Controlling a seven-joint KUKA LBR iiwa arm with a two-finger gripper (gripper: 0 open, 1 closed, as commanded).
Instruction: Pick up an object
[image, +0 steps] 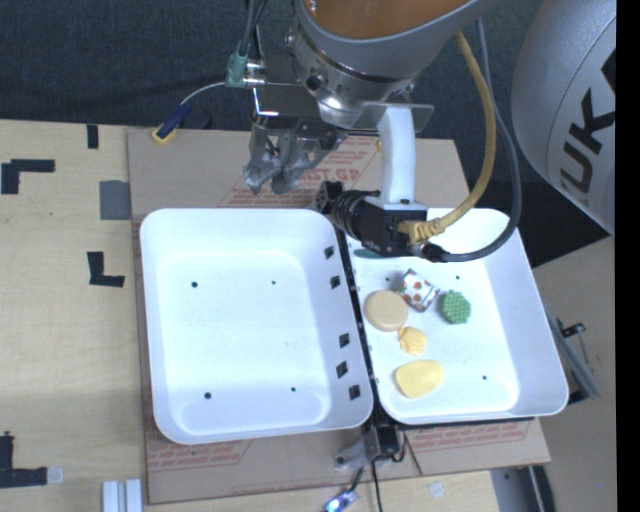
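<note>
While nothing sits between the gripper fingers, the pickable items all lie in the right bin (520, 300). Round tan disc (386, 310), flat and pale beige, sits near the bin's left wall. Small white cube (418, 291) with red and dark markings is just above and to the right of the disc, close to touching it. Green bumpy ball (456, 307) lies just right of the cube, apart from it. Small yellow lump (412, 342) sits right below the disc. Larger yellow oval piece (418, 378), smooth and glossy, lies below the lump, closest to the bin's near edge.

Left bin (240, 320) butts against the right bin along a row of black clips.

Gripper (273, 176) hangs above the cardboard behind the left bin, well apart from all items. Fingers (258, 175) look metallic grey, pointing down; they appear close together with nothing between them, but I can't tell for sure whether they're clenched or released. White bracket and a black fitting with a yellow hose (480, 150) sit over the back edge of the right bin.
</note>
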